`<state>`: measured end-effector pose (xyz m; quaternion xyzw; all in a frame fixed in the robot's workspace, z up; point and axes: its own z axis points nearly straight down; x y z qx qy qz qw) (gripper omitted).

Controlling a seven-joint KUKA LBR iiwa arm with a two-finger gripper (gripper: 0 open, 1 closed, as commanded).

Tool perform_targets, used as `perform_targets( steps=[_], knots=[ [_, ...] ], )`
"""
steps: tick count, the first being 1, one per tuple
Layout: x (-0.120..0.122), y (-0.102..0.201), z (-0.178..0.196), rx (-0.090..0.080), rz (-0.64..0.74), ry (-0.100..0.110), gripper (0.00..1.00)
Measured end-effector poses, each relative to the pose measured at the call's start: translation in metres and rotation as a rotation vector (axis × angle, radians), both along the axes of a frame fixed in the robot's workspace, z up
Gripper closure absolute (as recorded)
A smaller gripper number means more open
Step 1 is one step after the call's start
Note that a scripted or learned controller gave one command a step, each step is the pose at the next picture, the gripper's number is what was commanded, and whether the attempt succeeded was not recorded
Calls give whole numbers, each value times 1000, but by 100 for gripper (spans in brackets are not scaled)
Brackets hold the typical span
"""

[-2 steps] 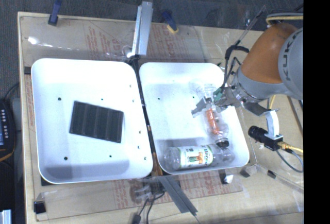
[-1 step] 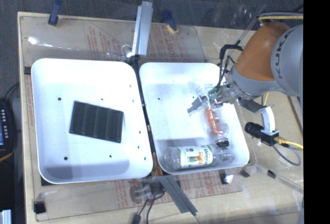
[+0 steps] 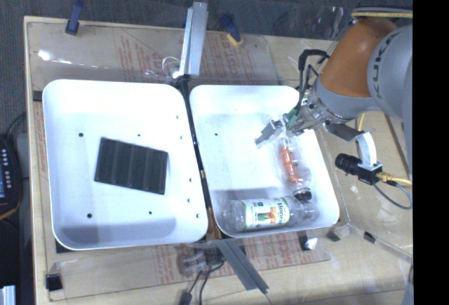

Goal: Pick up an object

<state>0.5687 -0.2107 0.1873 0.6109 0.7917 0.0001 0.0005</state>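
Pick not done: gripper point(image 3: 276, 130) over right bin point(image 3: 217, 177) near its far right corner, fingers spread, holding nothing, orange-labelled bottle point(image 3: 291, 165) lying just beside, unlifted.

Arm point(image 3: 365, 69) reaches leftward, gripper point(image 3: 275, 130) angled down.

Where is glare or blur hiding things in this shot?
Camera view: the white bins are nearly blown out, so their floors lack texture; the clear bottles blend into the right bin with soft outlines; the gripper is small and soft-edged; the dark pad reads sharply; a shadow lies along the left bin's near wall.
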Motion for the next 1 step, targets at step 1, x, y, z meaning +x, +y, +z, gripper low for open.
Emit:
perform_targets(
  steps=[1],
  knots=[
    [-25,1,13,2,43,4,0]
  ],
)
